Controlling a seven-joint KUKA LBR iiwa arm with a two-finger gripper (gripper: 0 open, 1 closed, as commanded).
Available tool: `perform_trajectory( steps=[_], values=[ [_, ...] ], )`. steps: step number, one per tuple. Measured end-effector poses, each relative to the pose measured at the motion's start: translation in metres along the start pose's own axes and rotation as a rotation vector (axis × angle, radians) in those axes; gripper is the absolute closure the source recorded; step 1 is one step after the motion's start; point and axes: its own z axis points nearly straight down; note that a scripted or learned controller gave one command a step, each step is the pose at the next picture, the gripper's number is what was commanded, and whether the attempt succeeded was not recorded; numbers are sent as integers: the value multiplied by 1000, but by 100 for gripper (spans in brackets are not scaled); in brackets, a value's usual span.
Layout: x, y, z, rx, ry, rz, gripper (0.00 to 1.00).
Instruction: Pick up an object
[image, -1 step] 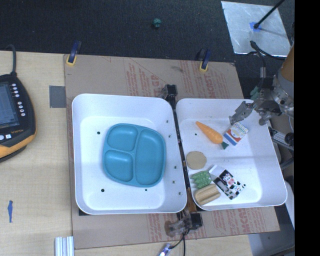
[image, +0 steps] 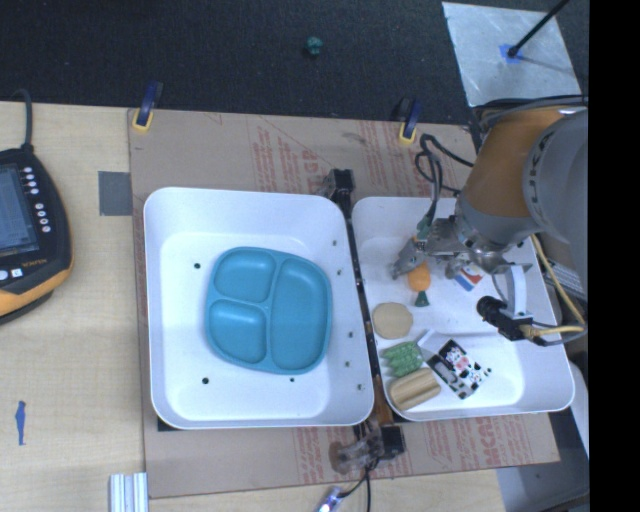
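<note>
Right bin (image: 545, 385), upper-middle: toy carrot (image: 420, 277), orange body with its dark green end pointing toward the near side of the bin. It lies on the bin floor directly at the tip of the end effector (image: 411, 262). From this angle I cannot tell whether the two touch. I also cannot tell whether the end effector is apart or together; the wrist and its fittings cover too much of it. Nothing is seen gripped.

Same bin, below the carrot: a round tan cookie (image: 392, 320), apart from the carrot. Nearer the front, a green knobbly piece (image: 403, 357) lies just beside a tan bread-like block (image: 414, 390). To their right is a black-and-white patterned piece (image: 460, 368) with small red marks, tilted. A small red-and-blue item (image: 466, 281) sits right of the carrot, partly under the arm.

The arm (image: 520, 180), grey with an orange band, comes in over the right bin's far right corner.

Left bin (image: 170, 300): one blue divided plate (image: 268, 309) with three compartments, about centred, nothing on it.

The bins stand side by side, edges touching, on a cardboard sheet (image: 250, 150). Two blue-and-yellow clamps (image: 147, 105) grip the sheet's far edge. The sheet lies on the wooden desk (image: 60, 380). A teach pendant (image: 22, 230) rests at the desk's left edge, well apart from the bins.
</note>
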Motion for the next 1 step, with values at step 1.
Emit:
perform_trajectory(
  steps=[1],
  values=[
    [-2, 2, -14, -5, -3, -1, 100]
  ],
)
